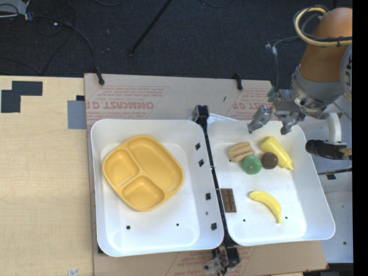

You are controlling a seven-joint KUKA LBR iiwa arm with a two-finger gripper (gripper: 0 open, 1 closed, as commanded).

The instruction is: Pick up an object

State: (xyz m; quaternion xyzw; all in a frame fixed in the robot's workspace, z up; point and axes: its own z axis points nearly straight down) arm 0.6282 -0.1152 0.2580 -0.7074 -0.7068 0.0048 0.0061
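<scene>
Over right bin's (322, 223) far edge: gripper (275, 121) hanging spread, fingers parted, nothing between; likely poised to descend.
Nearest candidates: yellow wedge (277, 152), brown ball (269, 161), green ball (250, 165), tan block (240, 150), clustered and touching; tight for fingers.
Easier pick: banana (267, 204), lying apart.
Near divider: brown bar (229, 200).
Left bin (115, 234): yellow tray (142, 172) only.

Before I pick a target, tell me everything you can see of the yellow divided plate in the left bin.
The yellow divided plate is a rounded-square tray, apparently plastic, with three compartments: two smaller ones and one longer one, split by raised ridges. Nothing lies in them. It lies flat, face up, turned at an angle to the bin walls, on the floor of the left bin, in its upper middle part. It touches only the bin floor.
</scene>
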